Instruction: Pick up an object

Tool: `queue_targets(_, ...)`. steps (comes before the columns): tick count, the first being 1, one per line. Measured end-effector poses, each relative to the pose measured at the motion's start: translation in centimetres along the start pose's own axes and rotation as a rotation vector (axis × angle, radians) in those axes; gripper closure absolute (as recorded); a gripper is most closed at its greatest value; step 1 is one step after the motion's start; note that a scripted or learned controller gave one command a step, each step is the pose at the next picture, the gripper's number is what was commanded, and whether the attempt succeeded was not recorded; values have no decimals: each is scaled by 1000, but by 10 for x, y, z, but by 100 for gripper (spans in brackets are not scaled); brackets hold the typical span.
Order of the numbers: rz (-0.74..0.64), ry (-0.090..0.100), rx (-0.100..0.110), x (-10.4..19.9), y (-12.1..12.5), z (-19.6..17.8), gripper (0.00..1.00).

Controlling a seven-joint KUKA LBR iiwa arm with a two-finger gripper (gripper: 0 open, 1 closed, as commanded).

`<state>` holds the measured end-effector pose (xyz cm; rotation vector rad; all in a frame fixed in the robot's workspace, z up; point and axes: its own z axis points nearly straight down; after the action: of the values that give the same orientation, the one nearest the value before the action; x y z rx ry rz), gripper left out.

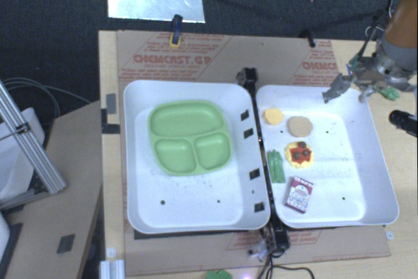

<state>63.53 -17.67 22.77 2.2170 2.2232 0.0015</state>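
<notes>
1. Cardboard-coloured tabletop (196, 52) carries two shallow white plastic bins side by side: the left bin (140, 206) and the right bin (375, 193).
2. Nearest the camera in the right bin lies one small red printed carton (300, 195), tilted, with one green pea-pod-like toy (276, 165) just beyond it by the divider.
3. Next comes one round yellow toy pizza with dark red toppings (300, 154), then one tan round cookie-like disc (300, 125) and one small yellow rounded lump (273, 116); five candidate objects in all, each lying apart from its neighbours.
4. One pale green plastic divided tray (191, 137) with three compartments sits in the left bin.
5. Farthest back, the claw (349, 89) hangs above the right bin's far right corner, its two grey fingers spread apart with nothing between them (a green scrap near the wrist is too unclear to name).
6. To do this step well, I judge the arm should pick one isolated piece, such as the tan disc, centre the open fingers over it, descend straight, and close only when both fingers straddle it.
</notes>
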Motion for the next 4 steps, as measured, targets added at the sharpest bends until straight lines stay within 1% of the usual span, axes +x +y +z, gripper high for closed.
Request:
queue_targets(1,1,2,7,6,-14,80,0)
queue_targets(2,-1,2,2,21,-20,145,0)
queue_targets(3,-3,0,-3,32,-7,142,0)
queue_targets(4,-3,0,-2,31,1,142,0)
